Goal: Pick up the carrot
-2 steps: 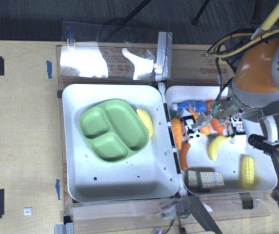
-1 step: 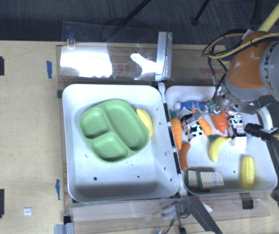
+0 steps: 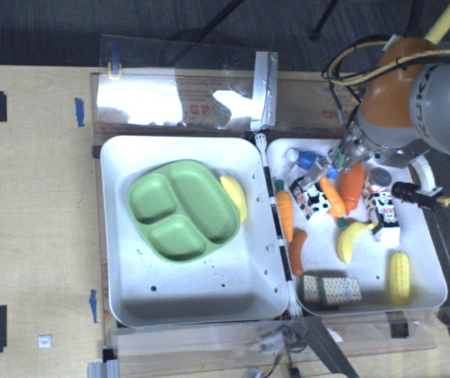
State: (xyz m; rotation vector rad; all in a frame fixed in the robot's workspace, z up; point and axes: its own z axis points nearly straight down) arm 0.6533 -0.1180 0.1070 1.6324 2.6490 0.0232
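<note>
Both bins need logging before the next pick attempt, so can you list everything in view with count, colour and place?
Divided plate: one, green, in the left bin.
Yellow piece: one, at the plate's right edge, left bin; what it is I cannot tell.
Carrots: about four, orange, in the left and middle of the right bin.
Banana: one, yellow, middle of the right bin.
Corn cob: one, yellow, right bin's near right corner.
Black-and-white toys: two, one beside the carrots, one further right.
Speckled block: one, brownish, along the right bin's near wall.
Blue item: one, right bin's far side.
Arm: one, grey with orange band, over the right bin's far right.
</note>
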